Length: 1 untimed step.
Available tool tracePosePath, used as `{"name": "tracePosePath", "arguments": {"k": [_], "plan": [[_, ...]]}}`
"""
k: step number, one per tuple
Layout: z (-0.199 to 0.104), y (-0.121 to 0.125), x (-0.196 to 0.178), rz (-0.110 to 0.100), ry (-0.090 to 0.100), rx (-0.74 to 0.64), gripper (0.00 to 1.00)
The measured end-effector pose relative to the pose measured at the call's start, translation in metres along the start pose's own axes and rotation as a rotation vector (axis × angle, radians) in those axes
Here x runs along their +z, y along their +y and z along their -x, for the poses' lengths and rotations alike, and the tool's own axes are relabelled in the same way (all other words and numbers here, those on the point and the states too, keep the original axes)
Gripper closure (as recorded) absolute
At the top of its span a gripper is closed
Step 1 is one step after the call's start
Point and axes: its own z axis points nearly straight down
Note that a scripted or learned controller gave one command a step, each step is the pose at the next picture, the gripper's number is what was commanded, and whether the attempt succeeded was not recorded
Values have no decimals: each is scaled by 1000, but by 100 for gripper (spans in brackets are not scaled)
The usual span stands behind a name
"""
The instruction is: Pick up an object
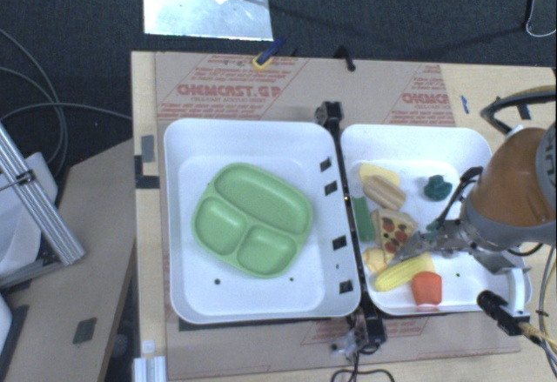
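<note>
Several toy foods crowd the gripper (416, 243); whether it is open I cannot tell. The long yellow plastic corn cob (402, 272) lies just below: descend squarely across it.

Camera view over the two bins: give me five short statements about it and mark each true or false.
1. The green divided plate lies in the left bin. True.
2. The toy foods sit on the green plate. False: they lie in the right bin.
3. The pizza slice lies beside the hot dog. True.
4. The corn cob is in the left bin. False: it lies in the right bin beside an orange-red piece.
5. The gripper hangs over the left bin. False: over the right bin.
</note>
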Motion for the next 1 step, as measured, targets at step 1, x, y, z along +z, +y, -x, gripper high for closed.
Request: {"name": "tracePosePath", "arguments": {"k": [1], "plan": [[-93,36,-225,22,1,-12,0]]}}
